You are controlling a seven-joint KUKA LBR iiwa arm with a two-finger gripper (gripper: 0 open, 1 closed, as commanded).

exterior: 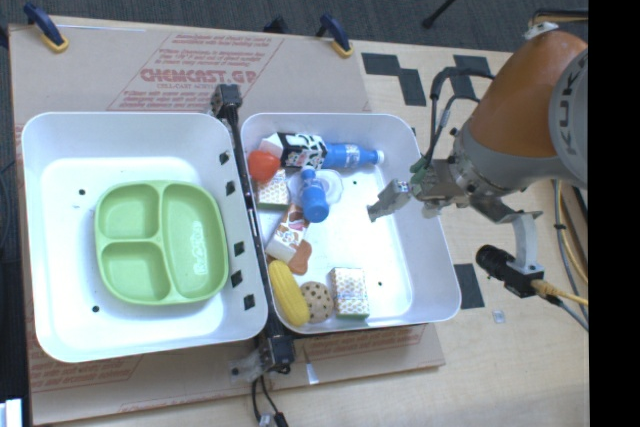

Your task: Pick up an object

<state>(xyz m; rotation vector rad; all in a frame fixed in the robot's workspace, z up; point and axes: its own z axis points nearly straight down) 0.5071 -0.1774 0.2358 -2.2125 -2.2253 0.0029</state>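
While reaching in from the right: arm [520, 115] slanted over the right bin [440, 287], gripper [385, 205] poised above the bare white floor near that bin's right-hand wall. Nothing seen in the pincer; width of its opening too blurred to tell.

Candidate objects, all in the right bin and crowded toward its left wall and near corner:
- black-and-white carton [300, 152] at the far end, touching a blue bottle [350, 156] lying on its side;
- red ball [264, 165] just beside the carton, against the left wall;
- small blue bottle [313, 200] near the middle, closest of the lot to the gripper;
- small printed carton [288, 240] below it;
- yellow corn cob [288, 293], speckled cookie [316, 297] and green-patterned box [350, 290] in a row along the near wall.

Left bin [30, 215] with a green divided plate [160, 242] only.

Step in hand, as judged: approach, before any grasp; no object selected by contact, none lifted.

Next move, as judged: travel leftward from the bare patch to one target, then descent and closure. Best prospects probably the small blue bottle or the green-patterned box, each with some free floor on the gripper's side. Risk with the far group: carton and bottle touching, so likely nudged together rather than seized singly.
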